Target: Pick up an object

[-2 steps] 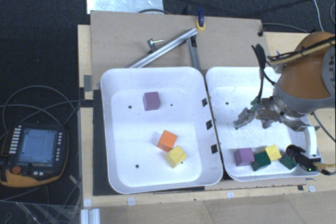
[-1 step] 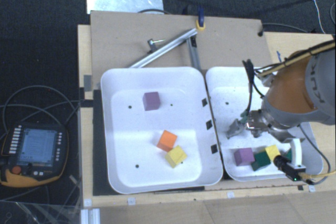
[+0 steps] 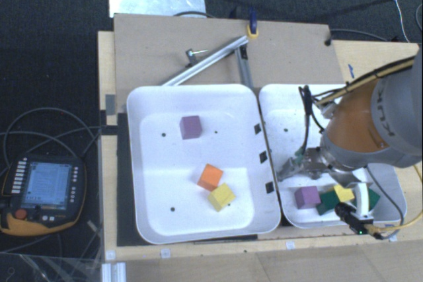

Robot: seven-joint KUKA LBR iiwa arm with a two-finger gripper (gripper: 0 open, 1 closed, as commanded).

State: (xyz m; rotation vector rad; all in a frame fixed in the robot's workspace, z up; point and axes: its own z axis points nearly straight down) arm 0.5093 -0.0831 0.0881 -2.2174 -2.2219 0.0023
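Gripper (image 3: 299, 167) sits low in the right bin (image 3: 281, 109), can't tell its state, arm (image 3: 370, 122) w/ orange band bent over that bin's far side, just above a purple cube (image 3: 307, 197) near the bin's front rim, w/ a green block (image 3: 327, 202) touching it & a yellow block (image 3: 344, 193) beside.

arm (image 3: 390, 109): rounded grey shell | orange band (image 3: 353, 125) wrapping it above the wrist | black cables (image 3: 307, 115) looping off the wrist | yellow line along the upper link | end effector (image 3: 301, 165): grey metal with white part
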